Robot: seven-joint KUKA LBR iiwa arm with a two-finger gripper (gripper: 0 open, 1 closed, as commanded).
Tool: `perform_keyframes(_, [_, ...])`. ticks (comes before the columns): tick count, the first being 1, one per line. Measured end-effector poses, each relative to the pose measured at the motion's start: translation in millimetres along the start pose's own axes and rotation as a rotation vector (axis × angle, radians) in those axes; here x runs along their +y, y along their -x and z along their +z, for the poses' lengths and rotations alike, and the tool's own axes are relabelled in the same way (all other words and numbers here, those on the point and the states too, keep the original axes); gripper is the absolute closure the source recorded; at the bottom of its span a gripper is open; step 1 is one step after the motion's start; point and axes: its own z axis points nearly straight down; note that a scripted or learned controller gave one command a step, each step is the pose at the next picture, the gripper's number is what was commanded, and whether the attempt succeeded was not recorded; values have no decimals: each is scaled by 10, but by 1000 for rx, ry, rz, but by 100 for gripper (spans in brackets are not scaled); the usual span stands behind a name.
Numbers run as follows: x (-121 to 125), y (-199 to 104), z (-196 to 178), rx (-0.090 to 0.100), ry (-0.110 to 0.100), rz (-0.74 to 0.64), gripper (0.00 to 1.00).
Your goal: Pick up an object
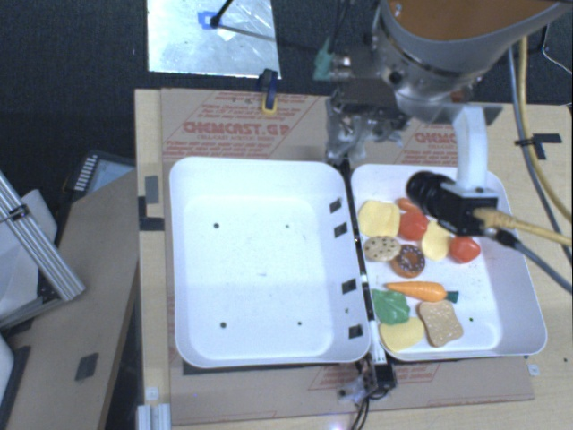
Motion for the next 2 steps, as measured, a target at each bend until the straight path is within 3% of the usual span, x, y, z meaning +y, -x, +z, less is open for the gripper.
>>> perform_keyframes(2, [-1,-43,-1,0,0,-2,100])
